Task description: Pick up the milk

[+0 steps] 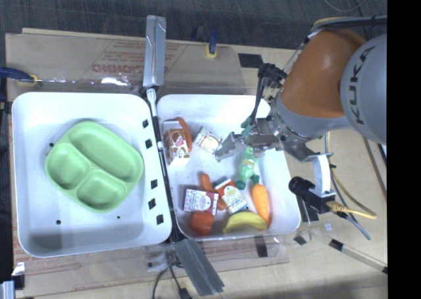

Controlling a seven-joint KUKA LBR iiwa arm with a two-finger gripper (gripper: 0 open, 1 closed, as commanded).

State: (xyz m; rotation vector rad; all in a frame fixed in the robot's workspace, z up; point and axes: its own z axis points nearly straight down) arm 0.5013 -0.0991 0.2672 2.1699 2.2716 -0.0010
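The right bin holds several toy groceries. A small white carton with red and purple print lies near the bin's front and looks like the milk. A smaller pale yellow carton lies further back. My gripper hangs low over the middle of the right bin, just right of the yellow carton and above a green bottle. It is well apart from the white carton, and nothing visibly hangs from it. The orange wrist band covers the bin's right side.
Also in the right bin are a brown-red box, an orange-green carton, a carrot, a banana and a red piece. The left bin holds a green divided plate.
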